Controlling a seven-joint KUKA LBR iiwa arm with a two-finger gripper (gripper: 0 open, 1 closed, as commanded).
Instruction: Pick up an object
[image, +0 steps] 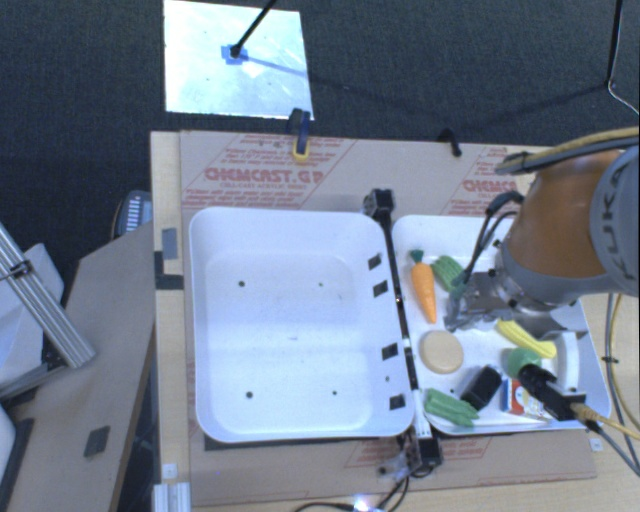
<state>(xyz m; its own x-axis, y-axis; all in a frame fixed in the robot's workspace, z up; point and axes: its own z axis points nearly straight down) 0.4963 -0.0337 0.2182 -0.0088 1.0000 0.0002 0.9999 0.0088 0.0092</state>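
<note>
Objects for picking crowd the right bin (590, 330): one orange carrot (426, 290), one tan disc (441, 352), one yellow piece (526, 339), one black block (482, 386) and two green pieces. The jaws (462, 303) hang low beside the carrot, their state I cannot tell. The step looks like the approach; next comes settling over one item and closing. One left bin (290, 330) sits alongside on the worktop (250, 170).

White bins (290, 250); orange carrot (426, 290) with green top; tan disc (441, 352); yellow banana (525, 339); green pod (450, 407); black block (481, 387); orange-banded grey arm (570, 235)
</note>
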